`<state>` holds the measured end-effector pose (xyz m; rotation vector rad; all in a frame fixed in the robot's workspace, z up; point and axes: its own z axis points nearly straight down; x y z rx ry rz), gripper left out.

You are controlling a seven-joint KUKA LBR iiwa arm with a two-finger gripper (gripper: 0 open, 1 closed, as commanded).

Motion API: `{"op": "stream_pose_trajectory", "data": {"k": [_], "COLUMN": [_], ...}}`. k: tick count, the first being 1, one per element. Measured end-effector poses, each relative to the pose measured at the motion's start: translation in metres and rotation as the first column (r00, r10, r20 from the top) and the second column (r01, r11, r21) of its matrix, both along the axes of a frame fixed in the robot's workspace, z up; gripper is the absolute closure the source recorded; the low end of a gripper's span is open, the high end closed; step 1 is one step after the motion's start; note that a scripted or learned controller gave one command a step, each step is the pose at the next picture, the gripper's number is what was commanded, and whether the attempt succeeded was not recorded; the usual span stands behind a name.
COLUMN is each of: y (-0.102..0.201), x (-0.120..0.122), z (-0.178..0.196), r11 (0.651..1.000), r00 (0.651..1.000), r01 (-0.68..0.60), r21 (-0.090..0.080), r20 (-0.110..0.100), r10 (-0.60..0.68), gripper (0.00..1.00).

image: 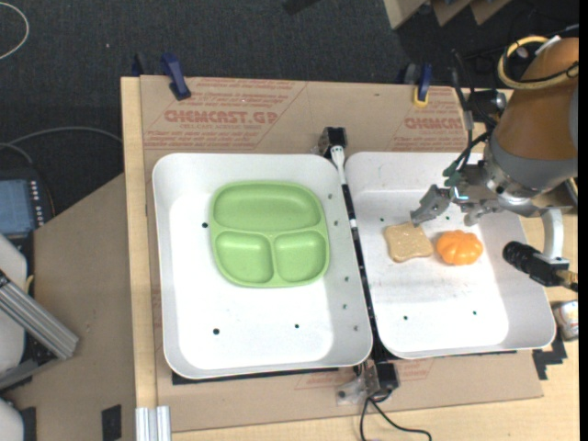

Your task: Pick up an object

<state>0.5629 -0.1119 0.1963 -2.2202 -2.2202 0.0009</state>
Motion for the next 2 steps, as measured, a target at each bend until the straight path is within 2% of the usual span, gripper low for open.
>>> {"op": "stream_pose_trajectory", "data": {"k": [1, 2], "y": [-0.033, -0.041], "x": [-0.042, 0.009], "z": [-0.117, -0.111], "r11": [1.000, 1.000], "r00": [1.000, 1.000], "r01": [0.005, -0.002], "r21": [0.001, -0.003], "r20": [-0.005, 0.006], "r10": [-0.005, 0.002], "gripper": [0.00, 0.00]}}
